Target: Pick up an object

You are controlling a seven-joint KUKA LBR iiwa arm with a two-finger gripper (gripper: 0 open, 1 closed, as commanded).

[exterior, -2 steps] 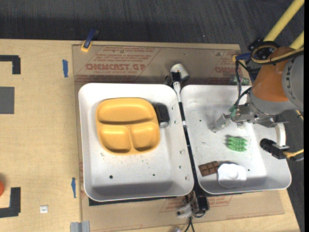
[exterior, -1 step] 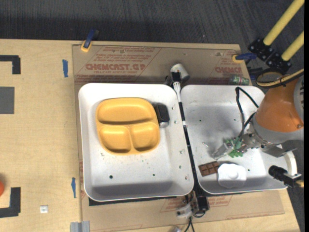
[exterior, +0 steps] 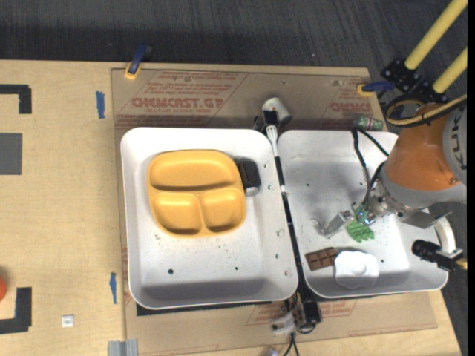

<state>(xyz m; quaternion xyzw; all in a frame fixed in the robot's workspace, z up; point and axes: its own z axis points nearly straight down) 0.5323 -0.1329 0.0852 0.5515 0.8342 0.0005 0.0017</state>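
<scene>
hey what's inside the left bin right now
The left bin holds a yellow divided tray, lying upside down, and a small dark object touching the tray's right edge. Whatever lies beneath the tray is covered, so I cannot tell.

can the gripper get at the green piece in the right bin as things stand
Probably yes. The gripper sits low in the right bin, right beside the green piece, with nothing lying on it.

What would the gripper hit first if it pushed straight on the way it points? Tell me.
The gripper points leftward and down into the right bin. It would probably meet bare bin floor first; the green block lies beside it, not ahead. Depth is hard to judge.
</scene>
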